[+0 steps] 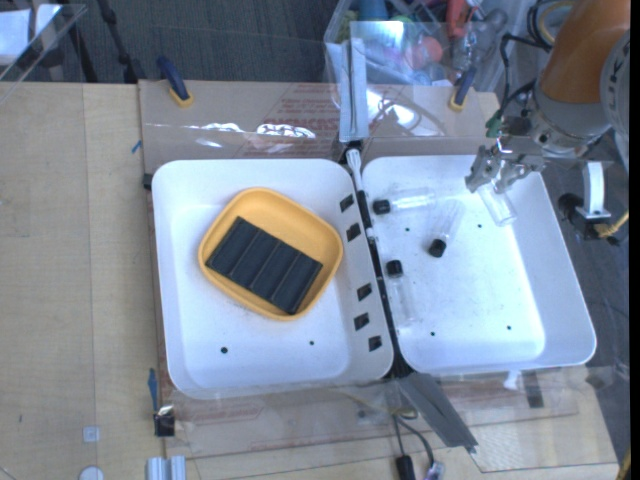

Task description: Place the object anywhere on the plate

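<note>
Dark ribbed slab (265, 263) lying flat on the yellow plate (275, 206), left-centre of frame, inside the left bin (190, 353). Long axis running upper left to lower right, roughly along the plate's own diagonal. Fully within the rim by the look of it, no overhang visible. Judged from that alone: looks like the placing is already done, assuming the slab is the task object.

Key relation: slab well to the left of and somewhat below the gripper (497, 183), with the bin divider (362, 258) in between. Gripper parked over the upper right corner of the right bin (530, 313), well apart from plate and slab. Arm coming in from the right edge, orange band (590, 28) at top right.

Gripper state: cannot tell whether open or closed; the tip is pale and translucent against the white bin, too little contrast to read. Likewise cannot tell whether anything is held.

In the right bin: small black piece (437, 248) left of and below the gripper, near but not touching it; two more small black bits (381, 206) close to the divider. Faint clear shapes near them, too washed out to identify.

If another move toward the plate is needed: travel leftward across the divider and down-frame.
</note>
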Available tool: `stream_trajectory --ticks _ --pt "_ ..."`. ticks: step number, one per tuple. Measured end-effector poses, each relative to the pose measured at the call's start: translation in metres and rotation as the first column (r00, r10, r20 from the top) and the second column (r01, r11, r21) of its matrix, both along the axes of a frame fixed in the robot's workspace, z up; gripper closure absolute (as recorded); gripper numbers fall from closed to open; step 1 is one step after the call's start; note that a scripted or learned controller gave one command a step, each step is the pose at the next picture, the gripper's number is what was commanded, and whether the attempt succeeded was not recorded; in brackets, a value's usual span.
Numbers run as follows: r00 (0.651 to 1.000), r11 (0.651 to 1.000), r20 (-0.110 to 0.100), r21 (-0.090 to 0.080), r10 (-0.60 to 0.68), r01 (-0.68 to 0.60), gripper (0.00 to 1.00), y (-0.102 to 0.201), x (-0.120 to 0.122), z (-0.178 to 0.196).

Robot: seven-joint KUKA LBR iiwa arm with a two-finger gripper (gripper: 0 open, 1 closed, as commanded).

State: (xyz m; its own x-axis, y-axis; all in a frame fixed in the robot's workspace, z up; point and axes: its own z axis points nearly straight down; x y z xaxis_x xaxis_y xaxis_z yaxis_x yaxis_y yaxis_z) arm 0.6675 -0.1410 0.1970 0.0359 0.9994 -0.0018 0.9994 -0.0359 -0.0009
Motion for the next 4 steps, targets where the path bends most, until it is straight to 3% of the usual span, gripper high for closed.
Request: stream_trajectory --ticks 1,2,3,4 --pt "0.965 0.965 0.000 0.003 0.262 -0.262 1.00 0.034 0.000 0.016" --pt "0.928 0.928 -0.001 0.004 0.372 -0.372 1.00 0.065 -0.021 -0.011" --pt "0.847 0.847 0.000 0.004 0.532 -0.532 1.00 0.110 -0.040 -0.013" --pt "0.675 0.675 0.006 -0.002 0.738 -0.738 1.00 0.146 -0.008 0.010"
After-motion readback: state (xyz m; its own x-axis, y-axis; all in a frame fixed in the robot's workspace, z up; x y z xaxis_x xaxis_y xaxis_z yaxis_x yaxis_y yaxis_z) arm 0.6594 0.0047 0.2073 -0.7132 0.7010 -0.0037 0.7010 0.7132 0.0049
